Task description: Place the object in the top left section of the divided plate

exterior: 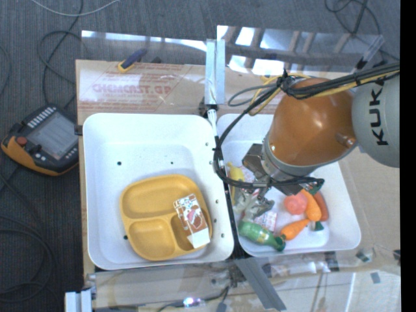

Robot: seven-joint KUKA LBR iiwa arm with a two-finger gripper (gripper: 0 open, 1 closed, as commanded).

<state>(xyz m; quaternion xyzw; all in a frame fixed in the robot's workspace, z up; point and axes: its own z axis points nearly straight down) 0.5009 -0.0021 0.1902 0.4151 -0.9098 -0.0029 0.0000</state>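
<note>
The claw (255, 197) hangs low over the right bin (344, 229), beneath the arm's orange band (311, 129); whether it is open or closed cannot be told, since the wrist hides most of it. Just below the claw lies a green bottle (260, 233), and to its right a red tomato-like piece (296, 203) and two toy carrots (305, 218). A yellow item (235, 173) rests just left of the claw, near the bin wall.

Left of the claw, in the left bin (117, 148), sits the yellow divided plate (146, 203). The small carton (192, 221), white with a red and brown printed label too small to read, lies in the plate's section nearest the claw, its long axis running roughly away from the viewer, slightly tilted.

Beyond both bins, a board (130, 90) bears faint red lettering, not clearly legible. The arm (380, 119) shows the letters "KU". Far left of the claw, a teach pendant (42, 140) rests on the floor.
</note>
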